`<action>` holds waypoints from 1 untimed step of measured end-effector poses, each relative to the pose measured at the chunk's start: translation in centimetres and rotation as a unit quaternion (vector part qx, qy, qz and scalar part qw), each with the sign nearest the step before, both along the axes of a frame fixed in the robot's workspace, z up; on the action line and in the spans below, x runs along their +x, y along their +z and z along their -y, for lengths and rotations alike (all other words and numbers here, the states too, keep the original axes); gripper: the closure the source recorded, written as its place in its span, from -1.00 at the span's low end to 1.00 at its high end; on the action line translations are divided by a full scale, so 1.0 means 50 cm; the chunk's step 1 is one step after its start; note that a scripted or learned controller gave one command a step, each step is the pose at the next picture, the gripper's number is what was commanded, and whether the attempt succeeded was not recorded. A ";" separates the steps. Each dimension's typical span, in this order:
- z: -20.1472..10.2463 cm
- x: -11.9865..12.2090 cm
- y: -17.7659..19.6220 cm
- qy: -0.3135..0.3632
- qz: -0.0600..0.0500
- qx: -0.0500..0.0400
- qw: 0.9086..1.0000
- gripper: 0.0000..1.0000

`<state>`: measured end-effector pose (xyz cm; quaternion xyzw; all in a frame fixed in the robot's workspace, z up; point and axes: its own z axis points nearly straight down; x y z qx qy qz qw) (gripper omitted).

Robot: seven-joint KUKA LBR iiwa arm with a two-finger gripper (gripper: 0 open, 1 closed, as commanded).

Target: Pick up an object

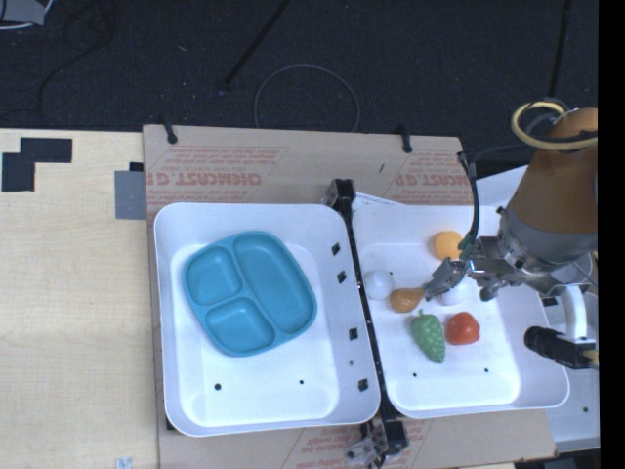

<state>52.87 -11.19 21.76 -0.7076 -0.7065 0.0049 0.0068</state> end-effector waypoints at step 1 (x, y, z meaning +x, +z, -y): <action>0.000 0.005 0.013 0.001 0.006 -0.001 1.000 -1.00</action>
